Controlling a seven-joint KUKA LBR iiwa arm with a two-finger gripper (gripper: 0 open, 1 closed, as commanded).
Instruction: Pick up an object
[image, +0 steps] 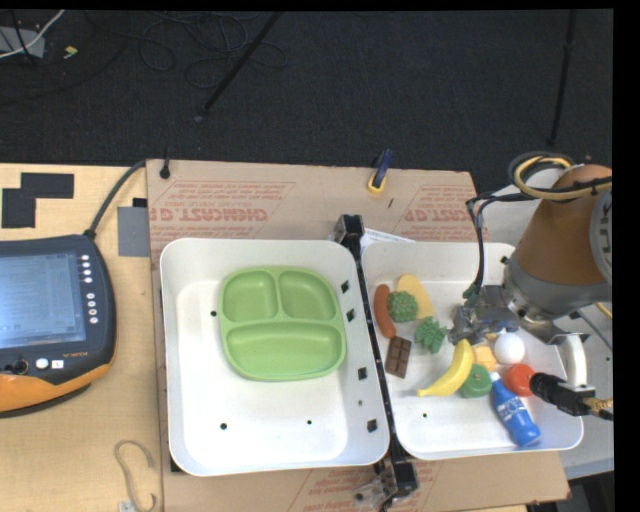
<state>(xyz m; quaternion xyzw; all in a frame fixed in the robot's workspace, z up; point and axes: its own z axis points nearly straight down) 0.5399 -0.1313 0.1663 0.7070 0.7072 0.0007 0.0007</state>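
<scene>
Gripper (478, 322) sits low in the right bin (450, 262), near its right edge; whether it is open or closed cannot be told. Just beside it lie a banana (452, 372), broccoli (430, 335) and a white egg (510, 348). The left bin (190, 400) carries a green divided plate (282, 325).

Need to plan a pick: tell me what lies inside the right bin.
Right bin: sausage, broccoli, chocolate, banana, egg, blue bottle. The arm covers the far corner.
</scene>
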